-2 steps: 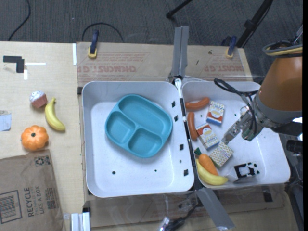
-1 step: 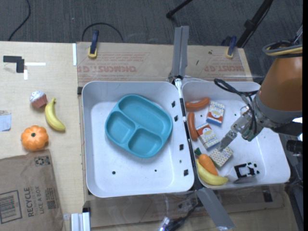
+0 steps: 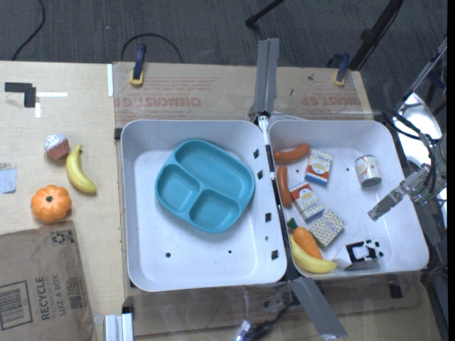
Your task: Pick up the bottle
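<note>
A small black-and-white object [image 3: 363,253], possibly the bottle lying on its side, rests near the front right corner of the right bin [image 3: 398,144]. My gripper [image 3: 381,207] reaches in from the right edge, low over the bin's right side. It hangs a little behind and to the right of that object, with nothing visibly held. A silver-and-red can [image 3: 367,170] lies behind the gripper, toward the bin's back right.
The right bin also holds two sausages [image 3: 287,169], two small cartons [image 3: 318,168], a cracker [image 3: 326,227], a carrot [image 3: 306,240] and a banana [image 3: 311,260]. A blue divided plate [image 3: 205,185] sits in the left bin. A banana, pumpkin and cupcake lie on the bench at left.
</note>
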Controlling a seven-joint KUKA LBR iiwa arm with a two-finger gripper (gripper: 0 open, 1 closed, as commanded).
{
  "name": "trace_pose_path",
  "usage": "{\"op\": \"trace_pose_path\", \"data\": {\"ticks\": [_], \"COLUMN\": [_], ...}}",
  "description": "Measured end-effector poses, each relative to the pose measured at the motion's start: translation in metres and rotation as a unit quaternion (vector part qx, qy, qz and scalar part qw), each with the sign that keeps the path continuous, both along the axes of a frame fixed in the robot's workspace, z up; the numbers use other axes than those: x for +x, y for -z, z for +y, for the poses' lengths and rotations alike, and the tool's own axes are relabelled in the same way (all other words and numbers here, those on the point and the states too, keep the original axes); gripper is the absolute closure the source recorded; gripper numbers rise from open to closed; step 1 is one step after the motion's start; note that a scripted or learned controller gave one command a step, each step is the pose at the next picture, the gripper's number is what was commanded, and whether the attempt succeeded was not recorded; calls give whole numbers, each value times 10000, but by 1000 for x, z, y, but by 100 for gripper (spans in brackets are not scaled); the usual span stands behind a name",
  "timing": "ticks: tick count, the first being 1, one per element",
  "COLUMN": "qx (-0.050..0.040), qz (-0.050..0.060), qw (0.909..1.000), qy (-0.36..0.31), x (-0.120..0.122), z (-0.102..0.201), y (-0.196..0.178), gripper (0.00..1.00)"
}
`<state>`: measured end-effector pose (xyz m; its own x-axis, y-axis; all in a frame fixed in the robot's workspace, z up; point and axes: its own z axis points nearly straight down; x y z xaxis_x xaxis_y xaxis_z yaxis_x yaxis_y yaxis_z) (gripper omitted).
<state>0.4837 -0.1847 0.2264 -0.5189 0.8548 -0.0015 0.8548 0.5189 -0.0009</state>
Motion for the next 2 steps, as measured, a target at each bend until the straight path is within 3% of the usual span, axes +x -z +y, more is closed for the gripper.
{"op": "trace_pose_path", "data": {"ticks": [1, 2], "qx": [-2, -14], "qz": [-2, 6], "qw": [9766, 9500], "qy": [2151, 3123], "x": [-2, 17], "z": [83, 103], "y": [116, -169], "gripper": [0, 0]}}
